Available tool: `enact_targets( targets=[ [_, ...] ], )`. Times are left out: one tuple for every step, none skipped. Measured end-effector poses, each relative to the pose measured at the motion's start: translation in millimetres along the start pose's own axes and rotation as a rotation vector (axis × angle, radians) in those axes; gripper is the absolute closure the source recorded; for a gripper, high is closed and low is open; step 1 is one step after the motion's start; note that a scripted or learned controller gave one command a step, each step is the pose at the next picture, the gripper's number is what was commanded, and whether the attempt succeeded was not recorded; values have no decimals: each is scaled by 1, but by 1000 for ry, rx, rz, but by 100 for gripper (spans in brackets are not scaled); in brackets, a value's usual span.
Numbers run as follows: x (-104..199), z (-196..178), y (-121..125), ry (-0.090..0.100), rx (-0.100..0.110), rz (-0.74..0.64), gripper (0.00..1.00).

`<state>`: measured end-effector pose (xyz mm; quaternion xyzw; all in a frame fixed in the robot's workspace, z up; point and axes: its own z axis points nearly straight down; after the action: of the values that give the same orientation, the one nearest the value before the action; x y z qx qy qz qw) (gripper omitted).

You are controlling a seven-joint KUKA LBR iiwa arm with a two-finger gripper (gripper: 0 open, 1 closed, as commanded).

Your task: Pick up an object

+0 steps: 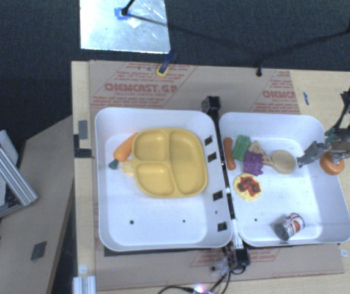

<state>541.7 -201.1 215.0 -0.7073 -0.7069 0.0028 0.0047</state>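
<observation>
In the right bin lie several small toys: a red sausage, a green piece, purple grapes, a tan spoon-like piece, a round yellow piece with red topping and a small can on its side. My gripper reaches in over the bin's right side. It points left, just right of the tan piece, and I see nothing held in it. An orange band shows behind it.
The left bin holds a yellow divided plate with an orange carrot at its left rim. Black clips line the ridge between the bins. A metal sheet lies beyond the bench.
</observation>
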Motion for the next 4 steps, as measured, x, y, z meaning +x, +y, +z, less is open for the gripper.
enact_targets(
  targets=[
    [1,-7,3,-3,-12,-4,0],
    [-1,55,2,-2,-9,-2,0],
    [1,117,6,6,-8,-5,0],
    [4,125,9,4,-12,-6,0]
  ],
)
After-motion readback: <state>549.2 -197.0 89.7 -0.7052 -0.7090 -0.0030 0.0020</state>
